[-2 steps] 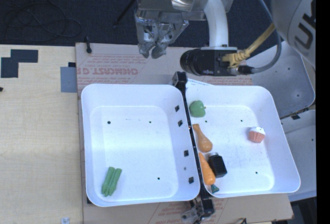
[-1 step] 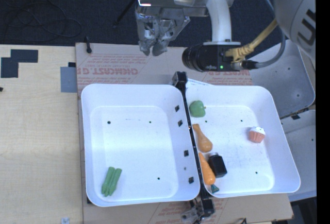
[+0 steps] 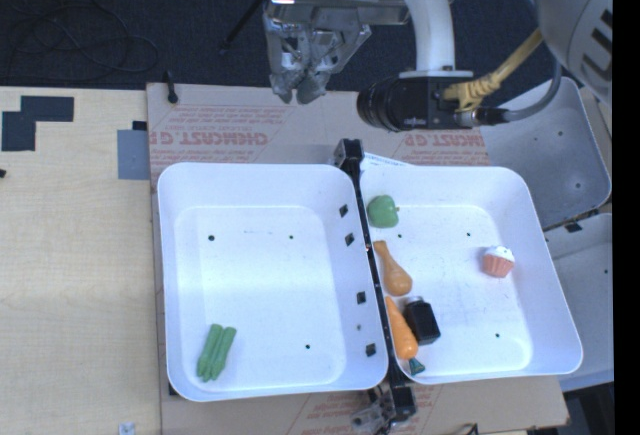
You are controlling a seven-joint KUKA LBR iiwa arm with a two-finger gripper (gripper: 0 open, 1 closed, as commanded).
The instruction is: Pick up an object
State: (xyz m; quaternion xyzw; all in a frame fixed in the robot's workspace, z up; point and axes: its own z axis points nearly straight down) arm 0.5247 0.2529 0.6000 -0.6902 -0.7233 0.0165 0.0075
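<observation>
My gripper [image 3: 302,88] hangs high above the back edge of the left bin [image 3: 180,185], its fingers pressed together with nothing between them. A green bean pod [image 3: 215,352] lies in the left bin's front left corner. The right bin [image 3: 530,213] holds a green apple-like toy [image 3: 382,212], an orange squash [image 3: 393,269], a carrot [image 3: 401,329], a small black block [image 3: 421,320] and a pink cupcake [image 3: 498,262]. All these objects lie well below and in front of the gripper.
A black divider [image 3: 362,263] joins the two bins. Cardboard [image 3: 210,133] lies under them. The arm's grey body and black cylinder [image 3: 410,103] hang over the back of the right bin.
</observation>
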